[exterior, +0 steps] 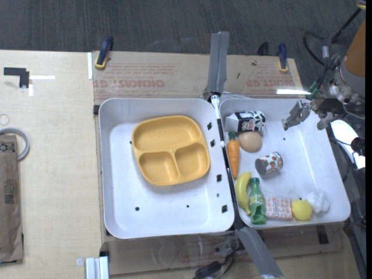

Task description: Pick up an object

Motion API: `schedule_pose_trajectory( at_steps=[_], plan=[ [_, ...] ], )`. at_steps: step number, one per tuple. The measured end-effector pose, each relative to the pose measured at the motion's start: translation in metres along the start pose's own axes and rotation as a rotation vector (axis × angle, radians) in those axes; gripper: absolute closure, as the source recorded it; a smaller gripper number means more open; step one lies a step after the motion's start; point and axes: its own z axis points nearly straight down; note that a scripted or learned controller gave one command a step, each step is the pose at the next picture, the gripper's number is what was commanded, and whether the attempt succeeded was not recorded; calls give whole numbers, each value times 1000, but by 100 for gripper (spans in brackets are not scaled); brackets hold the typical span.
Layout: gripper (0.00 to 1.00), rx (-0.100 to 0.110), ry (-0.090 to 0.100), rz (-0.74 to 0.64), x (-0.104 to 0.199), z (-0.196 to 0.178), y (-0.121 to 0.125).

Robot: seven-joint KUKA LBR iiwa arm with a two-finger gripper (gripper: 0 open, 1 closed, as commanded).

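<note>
Lengthwise, carrot (pixel 233 157) tip toward banana (pixel 242 192).

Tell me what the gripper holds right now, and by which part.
Nothing. The gripper hangs over the right bin's upper right part, nothing between its fingers, apart from the milk carton and the can.
</note>
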Motion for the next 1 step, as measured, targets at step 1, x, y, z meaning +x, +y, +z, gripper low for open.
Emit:
schedule_pose_trajectory(
  at_steps=[1],
  plan=[
    [0, -23, -5, -53, 31, 162, -12]
  ],
)
